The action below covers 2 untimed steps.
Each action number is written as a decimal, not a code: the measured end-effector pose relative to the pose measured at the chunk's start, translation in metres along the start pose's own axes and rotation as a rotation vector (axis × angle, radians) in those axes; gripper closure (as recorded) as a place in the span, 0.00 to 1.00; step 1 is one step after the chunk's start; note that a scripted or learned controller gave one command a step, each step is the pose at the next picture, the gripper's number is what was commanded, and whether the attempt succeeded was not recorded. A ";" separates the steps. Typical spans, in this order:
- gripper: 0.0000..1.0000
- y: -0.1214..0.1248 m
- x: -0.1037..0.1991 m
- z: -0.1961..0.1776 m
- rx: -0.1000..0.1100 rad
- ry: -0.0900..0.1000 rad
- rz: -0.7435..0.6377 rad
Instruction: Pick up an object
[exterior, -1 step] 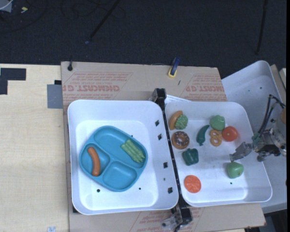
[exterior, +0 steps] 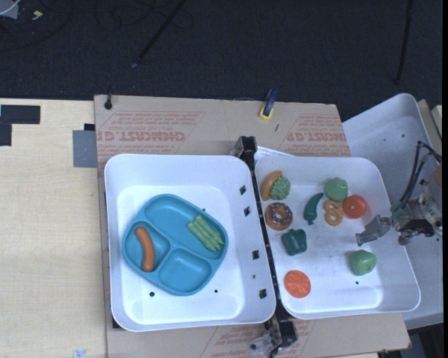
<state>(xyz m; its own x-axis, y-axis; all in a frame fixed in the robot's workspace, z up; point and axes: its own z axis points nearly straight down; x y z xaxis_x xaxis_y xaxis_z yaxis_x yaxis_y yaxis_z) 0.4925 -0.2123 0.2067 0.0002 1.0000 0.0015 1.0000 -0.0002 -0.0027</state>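
Note:
The right bin [exterior: 392, 293] holds several toy foods. Among them are a red tomato [exterior: 354, 206], a yellow pretzel [exterior: 333, 213], a leafy green piece [exterior: 335, 189], a dark green pod [exterior: 312, 207], a chocolate donut [exterior: 278, 215], a dark green pepper [exterior: 293, 241], an orange slice [exterior: 297, 283], a light green pepper [exterior: 363, 262] and a broccoli with an orange piece [exterior: 276, 187]. My gripper [exterior: 392, 233] hangs over the right side of this bin, above the light green pepper and right of the tomato. Its fingers [exterior: 369, 233] stand open with nothing between them.
The left bin [exterior: 127, 177] carries a blue divided plate [exterior: 175, 271] with a sausage [exterior: 145, 248] and green beans [exterior: 206, 232]. A black divider [exterior: 255, 230] separates the bins. Cardboard [exterior: 172, 129] lies under them, and a yellow-blue clamp [exterior: 268, 105] sits at its back edge.

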 end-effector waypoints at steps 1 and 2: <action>0.00 0.006 0.006 0.060 0.002 0.001 -0.002; 0.00 0.006 0.008 0.114 0.002 0.001 -0.001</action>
<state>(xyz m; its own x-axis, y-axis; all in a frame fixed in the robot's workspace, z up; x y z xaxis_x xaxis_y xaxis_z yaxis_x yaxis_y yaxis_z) 0.4987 -0.2042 0.0932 -0.0008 1.0000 0.0022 1.0000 0.0008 -0.0048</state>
